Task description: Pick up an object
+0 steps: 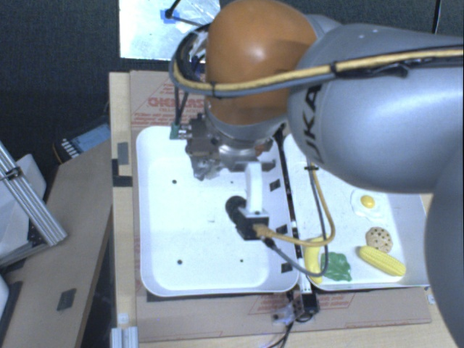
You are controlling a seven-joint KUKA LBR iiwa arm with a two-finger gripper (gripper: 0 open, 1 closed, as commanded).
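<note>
Left bin [167, 267] floor bare w/ open room; right bin [406, 285] front crowded: corn [382, 260], cookie [378, 238], egg [367, 203], green piece [337, 267].

One fixed camera looks down (at a slant) on both bins [156, 194].

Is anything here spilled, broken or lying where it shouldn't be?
Nothing stands out. The toy foods, a fried egg, a cookie, a corn cob and a green leafy piece, lie loosely in the right bin, none spilled over its rim. The arm hangs over the left bin.
</note>
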